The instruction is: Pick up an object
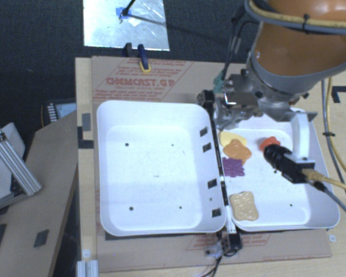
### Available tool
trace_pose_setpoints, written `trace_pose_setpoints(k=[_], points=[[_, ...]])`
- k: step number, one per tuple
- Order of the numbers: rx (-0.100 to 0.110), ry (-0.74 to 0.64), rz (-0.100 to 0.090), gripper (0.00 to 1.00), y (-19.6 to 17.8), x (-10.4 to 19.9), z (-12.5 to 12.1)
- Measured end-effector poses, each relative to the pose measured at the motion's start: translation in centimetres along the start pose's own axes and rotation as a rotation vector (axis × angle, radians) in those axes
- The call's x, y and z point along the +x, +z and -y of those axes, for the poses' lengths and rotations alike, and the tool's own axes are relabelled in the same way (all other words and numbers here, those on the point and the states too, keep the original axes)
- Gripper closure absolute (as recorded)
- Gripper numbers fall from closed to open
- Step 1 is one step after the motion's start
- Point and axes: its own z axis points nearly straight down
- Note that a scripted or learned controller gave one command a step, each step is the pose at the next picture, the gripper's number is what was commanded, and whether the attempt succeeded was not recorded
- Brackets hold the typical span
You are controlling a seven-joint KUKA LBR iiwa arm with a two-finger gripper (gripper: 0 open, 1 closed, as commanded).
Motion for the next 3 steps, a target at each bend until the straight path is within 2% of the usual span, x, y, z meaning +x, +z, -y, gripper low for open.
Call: trace_pose_setpoints(k=[1, 2, 3], points=[[-0.001, -0.002, -0.001, 1.0, -10.3, 1.8, -0.1], [0.018, -0.003, 0.004, 1.0, 2.0, 6.1, 0.0], [0.011, 0.0, 0.003, 1.0, 2.3, 7.0, -0.3]])
